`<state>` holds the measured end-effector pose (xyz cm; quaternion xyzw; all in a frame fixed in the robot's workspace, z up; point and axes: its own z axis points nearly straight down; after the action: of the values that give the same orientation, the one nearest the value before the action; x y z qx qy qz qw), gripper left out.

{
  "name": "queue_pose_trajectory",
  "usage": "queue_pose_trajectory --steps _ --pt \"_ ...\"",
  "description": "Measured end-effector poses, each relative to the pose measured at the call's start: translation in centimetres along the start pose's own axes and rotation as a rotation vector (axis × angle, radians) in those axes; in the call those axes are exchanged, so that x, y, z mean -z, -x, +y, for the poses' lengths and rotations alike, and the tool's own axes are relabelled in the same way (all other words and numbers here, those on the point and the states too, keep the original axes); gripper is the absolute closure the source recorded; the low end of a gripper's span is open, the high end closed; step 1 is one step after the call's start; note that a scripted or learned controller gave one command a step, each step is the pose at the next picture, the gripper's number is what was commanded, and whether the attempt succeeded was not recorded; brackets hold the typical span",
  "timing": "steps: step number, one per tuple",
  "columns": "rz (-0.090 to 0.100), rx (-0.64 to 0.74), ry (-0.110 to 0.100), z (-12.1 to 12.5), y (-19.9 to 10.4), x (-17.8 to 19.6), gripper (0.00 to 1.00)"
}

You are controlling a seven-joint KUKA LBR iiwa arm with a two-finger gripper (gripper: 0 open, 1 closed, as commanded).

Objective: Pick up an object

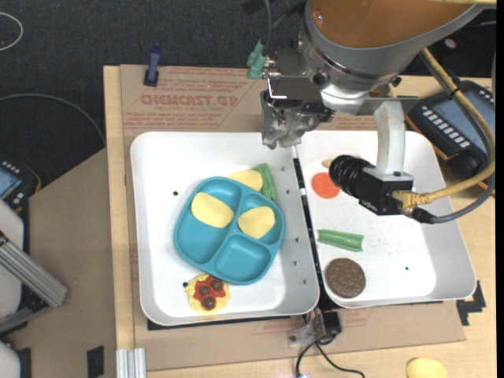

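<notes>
So my worktop (126, 211) is a brown board with "CHEMCAST" printed in red near its far edge, sitting over dark speckled carpet (71, 46). Two white bins sit side by side on it. My jaws (282, 132) hang over the far end of the divider between the bins; can't tell how far open they are or whether anything's in them.

Left bin (150, 235): a blue divided plate (228, 228) with yellow pieces on it, and a little pizza slice (206, 291) just nearer than the plate.

Right bin (441, 250), right of the plate: an orange disc (324, 184), a green bean (340, 239), a brown cookie (345, 277).
</notes>
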<state>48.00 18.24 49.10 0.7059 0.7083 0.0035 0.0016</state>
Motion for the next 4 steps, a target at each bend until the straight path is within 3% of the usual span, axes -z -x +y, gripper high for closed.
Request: queue_pose_trajectory --steps 1,4 --pt "0.000 -0.001 -0.001 2.0 -4.4 4.6 1.00" --pt "0.002 0.003 0.004 2.0 -4.5 7.6 1.00"
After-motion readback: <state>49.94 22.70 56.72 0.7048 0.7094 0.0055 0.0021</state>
